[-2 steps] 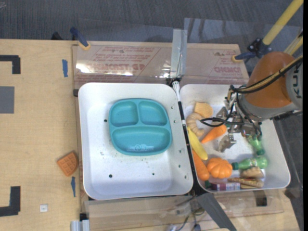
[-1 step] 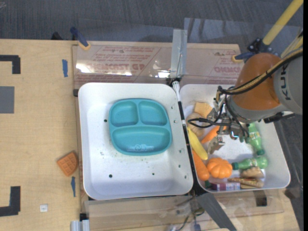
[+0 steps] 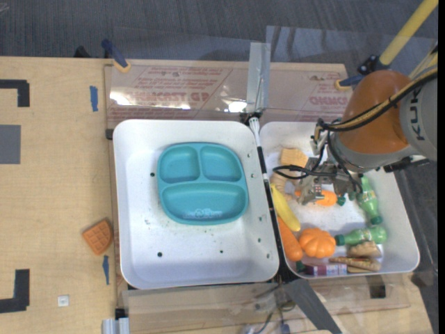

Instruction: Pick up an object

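The right bin [image 3: 403,245] holds several toy foods: a yellow banana [image 3: 285,209], an orange carrot [image 3: 290,240], an orange pumpkin [image 3: 317,242], a tan waffle piece [image 3: 293,157], a green bottle [image 3: 368,204] and a green-and-tan item [image 3: 361,237]. My gripper [image 3: 318,190] hangs low over the middle of this bin, just above a small orange piece [image 3: 324,200]. The arm's wrist and cables cover much of the gripper, and nothing is plainly seen between the fingers.
The left bin [image 3: 132,186] carries a teal divided plate [image 3: 202,182]. An orange waffle toy [image 3: 98,236] lies on the bench left of the bins. A clear plastic sheet [image 3: 181,89] sits behind the bins. The arm's orange band [image 3: 375,110] looms over the right bin's back corner.
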You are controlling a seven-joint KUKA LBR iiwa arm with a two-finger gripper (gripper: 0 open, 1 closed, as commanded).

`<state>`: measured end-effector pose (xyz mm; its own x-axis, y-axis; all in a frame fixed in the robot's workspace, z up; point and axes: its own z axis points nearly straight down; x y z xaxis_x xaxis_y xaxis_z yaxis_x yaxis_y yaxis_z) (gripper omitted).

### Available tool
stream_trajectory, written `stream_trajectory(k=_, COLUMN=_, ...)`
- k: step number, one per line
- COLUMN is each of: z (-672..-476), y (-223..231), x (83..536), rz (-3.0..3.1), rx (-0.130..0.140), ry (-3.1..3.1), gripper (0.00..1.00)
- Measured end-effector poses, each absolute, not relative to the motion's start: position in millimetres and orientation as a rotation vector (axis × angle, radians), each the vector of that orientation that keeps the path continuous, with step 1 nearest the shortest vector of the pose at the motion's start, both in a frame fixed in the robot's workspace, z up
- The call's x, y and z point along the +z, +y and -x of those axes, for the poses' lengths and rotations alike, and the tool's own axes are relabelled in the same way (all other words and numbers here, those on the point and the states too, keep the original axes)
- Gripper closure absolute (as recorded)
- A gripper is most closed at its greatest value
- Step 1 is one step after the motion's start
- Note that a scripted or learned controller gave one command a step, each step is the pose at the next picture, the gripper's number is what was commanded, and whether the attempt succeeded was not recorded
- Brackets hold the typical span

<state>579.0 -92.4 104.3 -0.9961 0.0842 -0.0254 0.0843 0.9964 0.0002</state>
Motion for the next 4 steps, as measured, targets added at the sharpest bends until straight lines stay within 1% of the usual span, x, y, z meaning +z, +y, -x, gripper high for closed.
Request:
stream_trajectory(k=1, z=-634.1, y=-152.6, x=224.4, rz=0.12, rx=-0.006, ry=3.123, gripper=1.0)
stream_trajectory(k=2, z=-663.6, y=-196.9, x=151.7, rz=0.276, rx=0.013, ry=3.115, gripper=1.0)
stream_trajectory(k=3, z=-660.2, y=-204.9, x=147.9, rz=0.266, rx=0.0, ry=3.123, gripper=0.0)
stream_trajectory(k=4, z=-635.5, y=-218.8, x=89.1, rz=0.149, rx=-0.003, ry=3.127, gripper=0.0)
